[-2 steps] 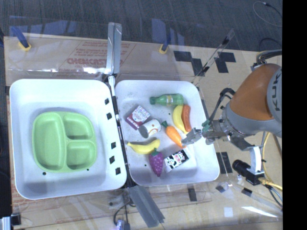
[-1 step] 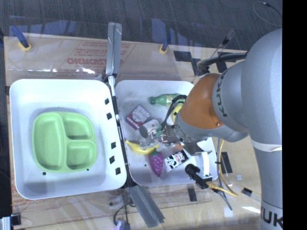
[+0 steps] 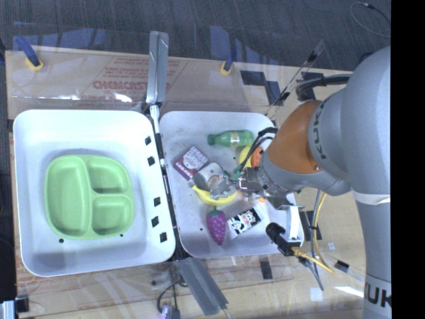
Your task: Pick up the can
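Arm (image 3: 372, 145) — grey, orange band, over right bin (image 3: 179, 133). Hand (image 3: 243, 178): state cannot be told. Can (image 3: 216, 177) — silvery, mid-bin, touching banana (image 3: 211, 196); probably light, stiff, slippery; grip across its sides.

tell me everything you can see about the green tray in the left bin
The green tray is a pale lime, smooth, plastic-looking divided plate with rounded corners. It has three compartments: one long one along its left side and two smaller ones stacked on its right, split by raised ridges. It lies flat, face up, near the middle of the left bin, resting on the bin's white floor. Its compartments hold nothing, and nothing else touches it.
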